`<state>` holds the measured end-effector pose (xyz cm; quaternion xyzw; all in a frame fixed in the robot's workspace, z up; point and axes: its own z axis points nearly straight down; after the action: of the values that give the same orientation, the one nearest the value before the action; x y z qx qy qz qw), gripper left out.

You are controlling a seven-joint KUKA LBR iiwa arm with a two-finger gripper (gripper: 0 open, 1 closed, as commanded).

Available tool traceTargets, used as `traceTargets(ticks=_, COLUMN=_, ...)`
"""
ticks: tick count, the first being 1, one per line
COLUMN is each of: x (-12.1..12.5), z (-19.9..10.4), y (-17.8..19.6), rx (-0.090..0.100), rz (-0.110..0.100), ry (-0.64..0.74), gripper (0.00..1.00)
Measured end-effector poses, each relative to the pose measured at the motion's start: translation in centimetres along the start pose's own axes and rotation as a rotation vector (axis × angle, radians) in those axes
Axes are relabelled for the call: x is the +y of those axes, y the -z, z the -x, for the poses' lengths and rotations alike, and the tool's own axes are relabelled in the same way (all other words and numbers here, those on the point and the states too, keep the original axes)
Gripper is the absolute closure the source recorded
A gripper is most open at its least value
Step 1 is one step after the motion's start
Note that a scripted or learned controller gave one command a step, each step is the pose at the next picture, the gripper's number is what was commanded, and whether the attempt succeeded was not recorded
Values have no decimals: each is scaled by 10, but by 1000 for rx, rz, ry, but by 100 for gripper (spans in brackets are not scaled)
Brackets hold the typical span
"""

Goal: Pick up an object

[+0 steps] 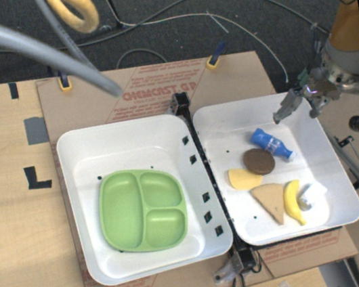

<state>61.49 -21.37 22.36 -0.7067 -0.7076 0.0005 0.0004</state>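
The right bin (230,118) holds a blue bottle (270,143), a brown round disc (260,161), a pale yellow piece (243,178), a tan wedge (270,200) and a banana (292,203) beside a small grey-white item (307,201). My gripper (298,109) hangs over the bin's far right corner, up and to the right of the blue bottle. Its fingers are open, with nothing between them. The orange-banded wrist (345,28) rises behind it at the right edge.
The left bin (78,191) carries a green divided plate (143,209). A black divider (201,170) runs between the bins. A grey pole (24,43) and a yellow loop (73,7) cross the upper left. Cables (241,25) lie behind the bins.
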Motion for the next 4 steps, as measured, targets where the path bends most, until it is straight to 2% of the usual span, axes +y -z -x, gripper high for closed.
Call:
traceTargets(ticks=1, x=-2, z=4, y=-64, rx=1, rz=-7, ry=-1, gripper=0)
traceTargets(ticks=3, x=-3, z=4, y=-137, rx=-1, rz=3, ry=0, gripper=0)
traceTargets(ticks=4, x=-1, z=2, y=-124, rx=0, rz=8, ry=2, gripper=100)
